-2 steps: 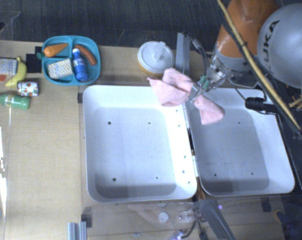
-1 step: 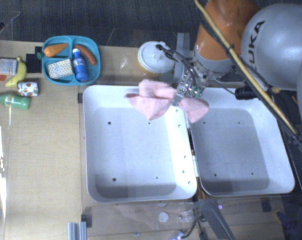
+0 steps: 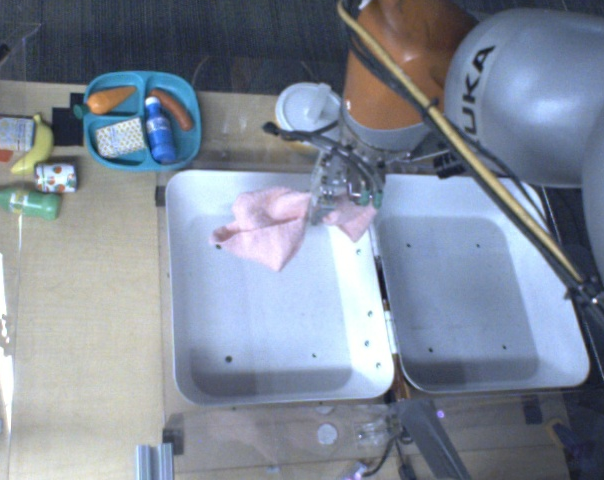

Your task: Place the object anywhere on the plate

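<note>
A pink cloth [image 3: 267, 230] lies crumpled in the back half of the left bin [image 3: 272, 348]. Its right end is drawn up to my gripper [image 3: 336, 196], which hangs over the bin's back right corner. The fingers are shut on the cloth, and a pink flap [image 3: 355, 220] sticks out on their right side, over the rim between the bins. The blue divided plate [image 3: 185, 98] stands on the bench beyond the left bin's back left corner. It holds a toy carrot, a sausage, a blue bottle and a cracker.
The right bin [image 3: 482, 298] sits under the arm. A white cup [image 3: 304, 108] stands behind the bins, close to the wrist. At the far left of the bench are a banana [image 3: 37, 146], a small can [image 3: 56, 177], a green bottle [image 3: 22, 202] and a carton [image 3: 4, 133].
</note>
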Controlling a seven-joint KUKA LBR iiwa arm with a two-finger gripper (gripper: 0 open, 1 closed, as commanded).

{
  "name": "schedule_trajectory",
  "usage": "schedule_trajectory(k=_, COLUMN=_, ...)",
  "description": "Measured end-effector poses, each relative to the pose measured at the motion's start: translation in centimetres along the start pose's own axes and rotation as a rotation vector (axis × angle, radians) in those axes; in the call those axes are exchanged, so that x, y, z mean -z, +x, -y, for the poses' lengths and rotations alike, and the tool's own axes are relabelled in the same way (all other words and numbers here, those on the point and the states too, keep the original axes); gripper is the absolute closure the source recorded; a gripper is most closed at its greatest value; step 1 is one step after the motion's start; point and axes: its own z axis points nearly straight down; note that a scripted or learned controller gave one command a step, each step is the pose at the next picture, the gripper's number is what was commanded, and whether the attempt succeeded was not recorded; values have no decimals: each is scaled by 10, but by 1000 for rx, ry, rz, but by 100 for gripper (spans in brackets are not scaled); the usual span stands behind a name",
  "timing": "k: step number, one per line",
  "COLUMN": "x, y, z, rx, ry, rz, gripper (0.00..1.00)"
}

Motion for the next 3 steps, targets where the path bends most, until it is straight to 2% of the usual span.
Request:
schedule_trajectory(k=1, x=4, y=25, z=-37, rx=113, ry=0, rz=0, gripper=100)
schedule_trajectory(k=2, x=1, y=47, z=-85, rx=116, ry=-1, rz=1, gripper=100)
schedule_trajectory(k=3, x=1, y=46, z=-84, rx=116, ry=-1, rz=2, gripper=0)
